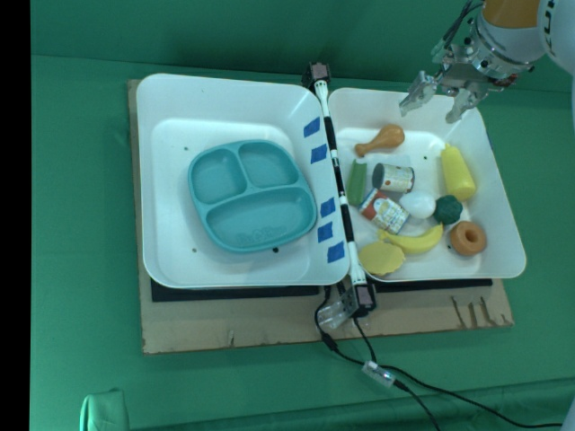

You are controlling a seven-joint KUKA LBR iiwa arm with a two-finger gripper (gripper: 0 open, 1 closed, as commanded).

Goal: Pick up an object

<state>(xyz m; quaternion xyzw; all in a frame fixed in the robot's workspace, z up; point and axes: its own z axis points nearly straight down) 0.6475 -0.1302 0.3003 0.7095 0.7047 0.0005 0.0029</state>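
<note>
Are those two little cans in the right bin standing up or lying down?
Lying down. The grey-ended can and the red-labelled can both rest on their sides in the right white bin, round ends facing sideways.

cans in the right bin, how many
2. One can lies on its side near the bin's middle, below the chicken drumstick. The other can lies tilted just below it, beside the egg. More could be hidden underneath.

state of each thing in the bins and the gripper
gripper: open, holding nothing, above right bin's far edge
plate: flat in left bin
drumstick: lying loose
two cans: on their sides
mustard bottle: lying down
banana: lying flat
donut: flat
</note>
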